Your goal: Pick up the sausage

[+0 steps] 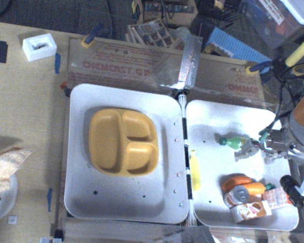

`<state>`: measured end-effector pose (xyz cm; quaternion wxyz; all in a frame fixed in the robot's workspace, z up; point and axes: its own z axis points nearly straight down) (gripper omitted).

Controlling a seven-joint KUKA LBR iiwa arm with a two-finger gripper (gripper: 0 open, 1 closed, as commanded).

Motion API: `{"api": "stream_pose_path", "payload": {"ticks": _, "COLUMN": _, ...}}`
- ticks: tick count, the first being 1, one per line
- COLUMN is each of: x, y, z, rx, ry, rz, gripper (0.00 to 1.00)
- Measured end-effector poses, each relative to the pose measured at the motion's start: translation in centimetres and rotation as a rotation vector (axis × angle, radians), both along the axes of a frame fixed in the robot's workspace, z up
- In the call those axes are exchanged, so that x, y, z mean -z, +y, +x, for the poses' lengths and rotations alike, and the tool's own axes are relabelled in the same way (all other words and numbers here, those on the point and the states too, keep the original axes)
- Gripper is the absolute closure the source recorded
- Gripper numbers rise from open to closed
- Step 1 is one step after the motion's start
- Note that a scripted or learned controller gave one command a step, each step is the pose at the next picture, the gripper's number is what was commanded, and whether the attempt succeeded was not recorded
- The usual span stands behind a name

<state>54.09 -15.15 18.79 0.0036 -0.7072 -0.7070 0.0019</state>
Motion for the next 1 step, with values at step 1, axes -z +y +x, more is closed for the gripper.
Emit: {"api": "stream_pose_path", "payload": {"ticks": 1, "x": 10.06, "y": 0.72, "z": -1.87, "rx": -0.054, "ry": -0.015, "rz": -0.003, "gripper": 0.0}}
